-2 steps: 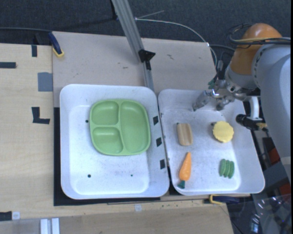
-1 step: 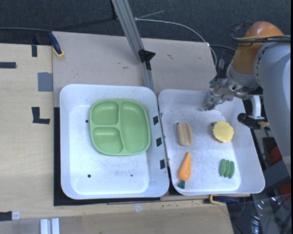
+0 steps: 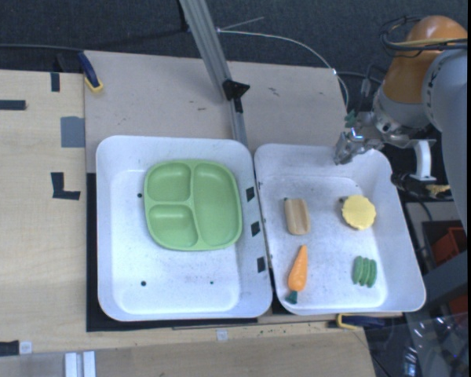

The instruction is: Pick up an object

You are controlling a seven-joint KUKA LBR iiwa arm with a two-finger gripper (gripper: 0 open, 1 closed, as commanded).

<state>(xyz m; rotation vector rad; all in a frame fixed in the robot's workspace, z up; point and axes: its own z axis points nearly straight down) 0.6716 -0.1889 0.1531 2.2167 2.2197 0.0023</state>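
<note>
**Gripper poised over the right bin's far corner, four objects below**

Four small objects lay in the right bin (image 3: 392,210), none of them between the gripper's parts. A tan, bread-like piece (image 3: 297,215) sat left of centre, oblong and rounded at its ends. To its right rested a round yellow item (image 3: 359,212) with a scalloped edge. Nearer the front edge lay an orange carrot (image 3: 298,268) with a dark green stub at its lower end, tilted slightly, and to the right of it a small green pod-like piece (image 3: 364,272) — ridged, seemingly made of several lobes side by side.

The gripper (image 3: 344,153) hung over the far rim of the right bin, toward its right corner, at the end of the grey arm with its orange band. It was small and partly blurred in the view, so its state could not be told. The yellow item was the nearest object to it, lying just forward of it; the tan piece lay forward and to the left, and the carrot and green pod were well apart from it along the near side.

The left bin (image 3: 114,234) held a green divided plate (image 3: 193,204) — three compartments, set toward the far half.
</note>
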